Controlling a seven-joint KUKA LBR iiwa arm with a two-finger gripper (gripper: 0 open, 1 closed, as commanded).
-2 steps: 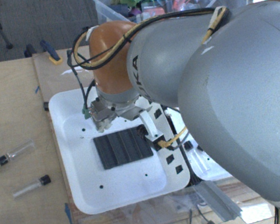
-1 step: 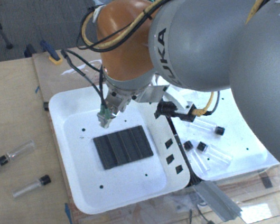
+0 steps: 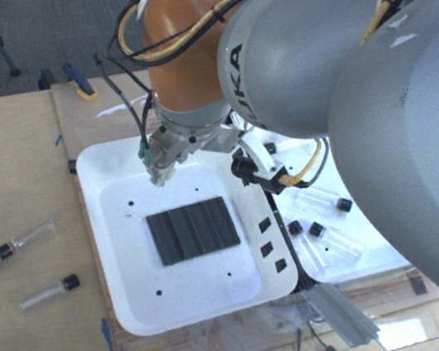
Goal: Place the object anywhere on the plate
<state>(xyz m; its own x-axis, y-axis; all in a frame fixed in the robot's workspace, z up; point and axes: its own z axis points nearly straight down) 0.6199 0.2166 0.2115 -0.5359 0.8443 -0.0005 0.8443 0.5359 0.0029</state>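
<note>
Camera view, fixed above the bench. We take the dark ribbed plate (image 3: 193, 230) as our landmark. It lies flat at the middle of the left bin (image 3: 112, 231), set there so that a release from above has a broad, level target. The gripper (image 3: 158, 171) hangs just beyond the plate's far left corner, over the bare bin floor and apart from the plate. It points downward below the orange band (image 3: 179, 43) of the arm (image 3: 299, 55), which crosses in from the plate's right.

Whether the gripper is closed, or carries anything, we cannot tell: its tip is small and seen from above, and we see nothing between its tips.

The likely objects of the task, clear vials with black caps (image 3: 330, 231), lie loose in the right bin (image 3: 362, 267), well to the right of the plate. More vials (image 3: 46, 291) lie on the bench (image 3: 7, 166), well to the plate's left and outside both bins.

We see nothing resting on the plate, so we judge the placement not yet done. If the gripper does hold a vial, a short move toward the plate's centre would be needed before release. A vial is round and could roll off along the ribs.
</note>
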